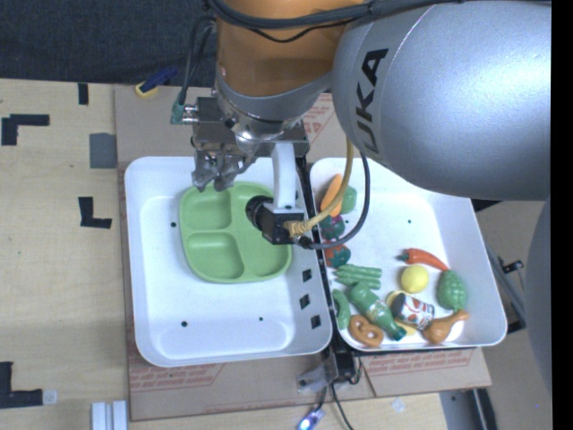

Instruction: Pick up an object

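The arm (pixel 448 79) hides the right bin's (pixel 483 321) far corner — toys there too.

Bare floor of left bin (pixel 215 330) below green tray (pixel 228 240); right bin (pixel 488 325) toy-crowded.

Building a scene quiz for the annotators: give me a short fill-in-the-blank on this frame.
1. The green divided tray lies in the ____ bin of the view.
2. The pincer sits over the tray's ____ edge.
3. The toy foods, among them a yellow lemon, lie in the ____ bin.

Missing words: left; far; right
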